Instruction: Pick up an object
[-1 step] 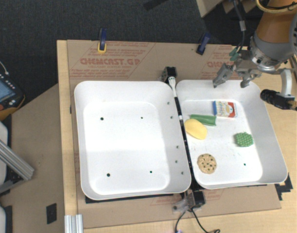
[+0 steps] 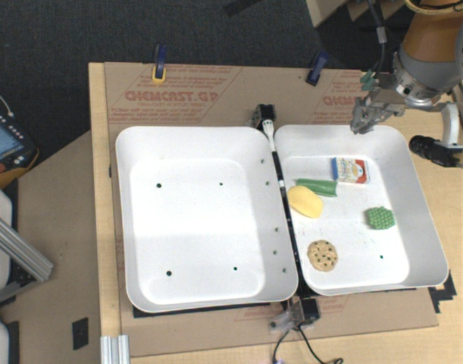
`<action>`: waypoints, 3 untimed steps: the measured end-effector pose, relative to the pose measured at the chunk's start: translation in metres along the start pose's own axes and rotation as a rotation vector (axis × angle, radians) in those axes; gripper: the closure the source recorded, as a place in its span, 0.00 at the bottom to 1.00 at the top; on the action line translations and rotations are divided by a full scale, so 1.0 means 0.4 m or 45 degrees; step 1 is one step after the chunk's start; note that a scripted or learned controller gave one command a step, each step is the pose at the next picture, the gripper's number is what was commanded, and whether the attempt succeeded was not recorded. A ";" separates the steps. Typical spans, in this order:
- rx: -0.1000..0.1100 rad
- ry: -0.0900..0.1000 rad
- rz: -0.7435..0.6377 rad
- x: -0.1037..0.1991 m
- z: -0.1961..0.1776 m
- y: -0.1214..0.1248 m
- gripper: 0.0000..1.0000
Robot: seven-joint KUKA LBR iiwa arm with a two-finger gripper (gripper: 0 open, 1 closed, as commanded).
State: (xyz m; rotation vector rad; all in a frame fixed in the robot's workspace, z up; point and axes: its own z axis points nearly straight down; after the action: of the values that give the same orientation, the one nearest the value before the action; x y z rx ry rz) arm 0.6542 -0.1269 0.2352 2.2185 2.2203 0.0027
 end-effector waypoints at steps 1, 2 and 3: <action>0.013 0.003 0.006 -0.098 0.077 -0.167 1.00; 0.003 0.007 -0.015 0.209 0.042 -0.141 1.00; 0.006 0.005 -0.010 0.415 -0.020 -0.218 1.00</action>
State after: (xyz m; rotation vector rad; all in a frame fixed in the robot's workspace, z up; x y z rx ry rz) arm 0.5670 0.0389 0.2426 2.2138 2.2337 0.0026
